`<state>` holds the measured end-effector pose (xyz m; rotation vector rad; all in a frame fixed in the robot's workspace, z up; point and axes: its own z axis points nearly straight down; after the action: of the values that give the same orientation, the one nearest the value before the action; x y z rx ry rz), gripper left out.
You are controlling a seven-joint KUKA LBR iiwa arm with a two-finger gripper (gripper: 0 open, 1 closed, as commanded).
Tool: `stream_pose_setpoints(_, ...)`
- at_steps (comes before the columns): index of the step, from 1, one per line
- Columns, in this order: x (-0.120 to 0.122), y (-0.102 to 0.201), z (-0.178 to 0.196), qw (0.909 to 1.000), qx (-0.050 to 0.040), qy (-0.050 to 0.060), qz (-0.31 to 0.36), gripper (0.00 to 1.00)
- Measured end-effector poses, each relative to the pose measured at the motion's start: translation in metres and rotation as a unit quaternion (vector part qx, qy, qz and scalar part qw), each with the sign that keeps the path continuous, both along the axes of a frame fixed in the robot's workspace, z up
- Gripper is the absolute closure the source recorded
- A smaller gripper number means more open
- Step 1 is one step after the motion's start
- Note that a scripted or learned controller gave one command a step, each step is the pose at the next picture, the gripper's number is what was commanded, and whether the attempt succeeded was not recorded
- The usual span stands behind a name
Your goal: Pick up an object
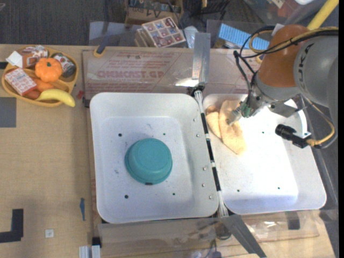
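Bowl (149, 160): teal, upside down, mid left bin (102, 144); well apart from the arm's reach point.
Right bin (279, 192): near half bare white; the only loose item lies at its far left corner.
Cloth (232, 135): tan, limp-looking, crumpled against the wall shared with the left bin; likely the target.
Pincer (235, 117): down at the cloth's far part, touching or just above it; open or closed, cannot tell from this slant.
Arm (317, 74): comes in from the right, orange band (285, 47) above the wrist.
Step in hand: by the look of it, closing on the cloth, lift not yet begun.
Doing it well: take a raised fold, not the flat edge; press down enough to gather cloth; lift straight up, clear of the bin wall.
Risk: thin cloth may slip out, or drag along the wall.
Worktop (43, 165): pale wood, bare around the bins save small marks.
Cardboard (140, 74): flat sheet under clear film just behind the bins.
Dish (11, 88): far left, with banana (56, 95), a small pumpkin (48, 69), and packets.
Room: dark floor beyond, boxes (161, 31) and cables.
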<state>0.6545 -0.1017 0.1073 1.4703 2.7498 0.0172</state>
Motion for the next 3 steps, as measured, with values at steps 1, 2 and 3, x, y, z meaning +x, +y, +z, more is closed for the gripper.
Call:
stream_pose_setpoints(1, 0.000, -0.001, 0.000, 1.0000, -0.0006, 0.000, 0.000, 0.00)
stream_pose_setpoints(2, -0.006, 0.001, -0.010, 0.9990, -0.0026, 0.000, 0.044, 0.00)
stream_pose_setpoints(3, -0.004, 0.001, 0.001, 0.9990, -0.0011, -0.001, 0.044, 1.00)
